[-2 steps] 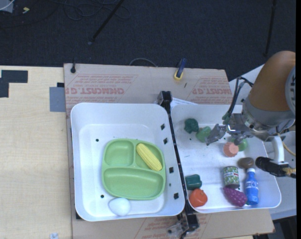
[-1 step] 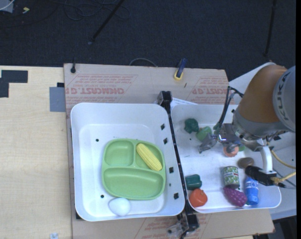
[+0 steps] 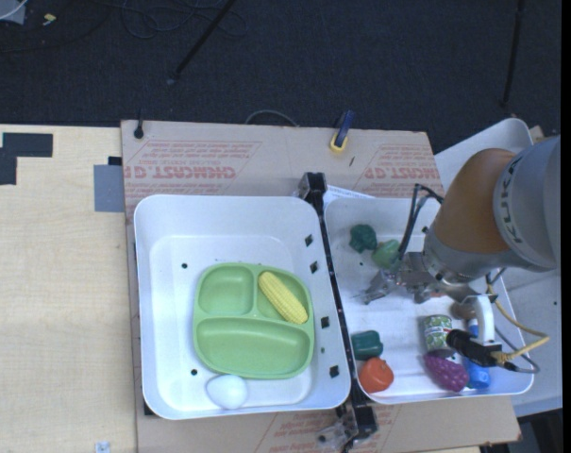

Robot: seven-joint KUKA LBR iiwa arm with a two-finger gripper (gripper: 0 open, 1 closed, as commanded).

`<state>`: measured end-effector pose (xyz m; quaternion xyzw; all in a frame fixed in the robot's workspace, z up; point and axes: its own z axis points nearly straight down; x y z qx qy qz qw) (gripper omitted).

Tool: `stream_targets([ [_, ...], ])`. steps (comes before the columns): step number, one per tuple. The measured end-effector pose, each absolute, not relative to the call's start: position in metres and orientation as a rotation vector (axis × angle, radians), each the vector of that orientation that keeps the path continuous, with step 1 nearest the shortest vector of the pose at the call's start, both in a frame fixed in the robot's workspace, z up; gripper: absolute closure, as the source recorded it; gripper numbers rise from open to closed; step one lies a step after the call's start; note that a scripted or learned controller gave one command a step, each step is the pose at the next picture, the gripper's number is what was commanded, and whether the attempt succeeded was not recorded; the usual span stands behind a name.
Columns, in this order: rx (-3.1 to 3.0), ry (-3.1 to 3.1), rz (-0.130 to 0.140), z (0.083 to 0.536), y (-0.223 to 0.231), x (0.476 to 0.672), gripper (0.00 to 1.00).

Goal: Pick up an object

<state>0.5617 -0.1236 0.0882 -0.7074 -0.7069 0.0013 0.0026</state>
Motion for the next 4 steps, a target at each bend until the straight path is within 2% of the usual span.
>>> stream_targets([
  [1,-2.225,-2.210,0.004,0.100,-0.125,0.561,1.00],
  [2,-2.231,-2.213,-0.001,0.162,-0.129,0.559,1.00],
  [3,-2.223,-2.222,-0.002,0.215,-0.130,0.569,1.00],
  [4,-2.221,-2.221,0.000,0.228,-0.131,0.569,1.00],
])
